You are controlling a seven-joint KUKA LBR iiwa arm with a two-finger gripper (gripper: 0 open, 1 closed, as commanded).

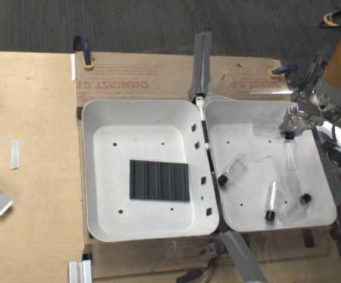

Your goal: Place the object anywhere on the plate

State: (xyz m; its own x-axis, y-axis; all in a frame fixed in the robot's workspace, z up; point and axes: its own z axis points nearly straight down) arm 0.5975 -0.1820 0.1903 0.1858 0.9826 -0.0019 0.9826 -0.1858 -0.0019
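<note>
While the arm [339,75] reaches in from the right, its gripper [289,128] hangs over the far right part of the right bin [317,220]; whether it is wide or narrow cannot be told from this slanting look, and nothing can be seen held in it. Clear tubes with black caps lie on the floor of that bin: one [231,171] near the left wall, tilted, one [271,200] toward the front, one [297,200] close to the front right corner, and another [290,155] just below the gripper. Beside it, the left bin [93,158] bears a dark ribbed plate [159,180] lying flat near its middle, well apart from the tubes. Two clamps [85,53] pin the cardboard [135,78] behind the bins.
</note>
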